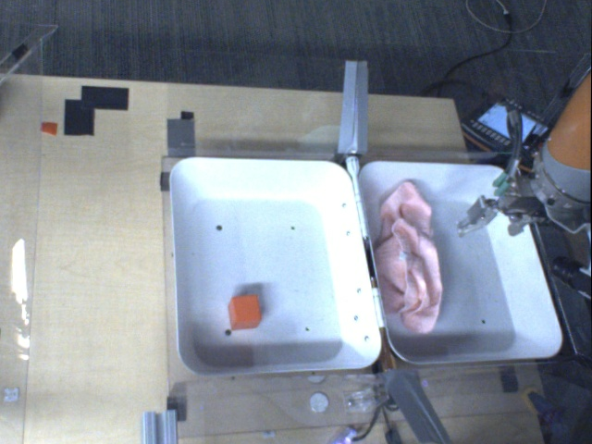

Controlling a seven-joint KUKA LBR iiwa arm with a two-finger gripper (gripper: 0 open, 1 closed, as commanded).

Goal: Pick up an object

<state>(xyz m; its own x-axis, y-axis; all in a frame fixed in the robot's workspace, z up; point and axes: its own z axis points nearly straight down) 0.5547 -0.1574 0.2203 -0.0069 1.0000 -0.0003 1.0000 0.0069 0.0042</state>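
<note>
Arm [569, 146] cut off by right edge; hand [490, 213] fingers too small to read.

No legible txt or labels — none.

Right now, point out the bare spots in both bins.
Left bin: bare everywhere except the orange block near its front edge. Right bin: pink cloth crowds the divider side; bare floor lies between cloth and outer wall, below the claw.
</note>
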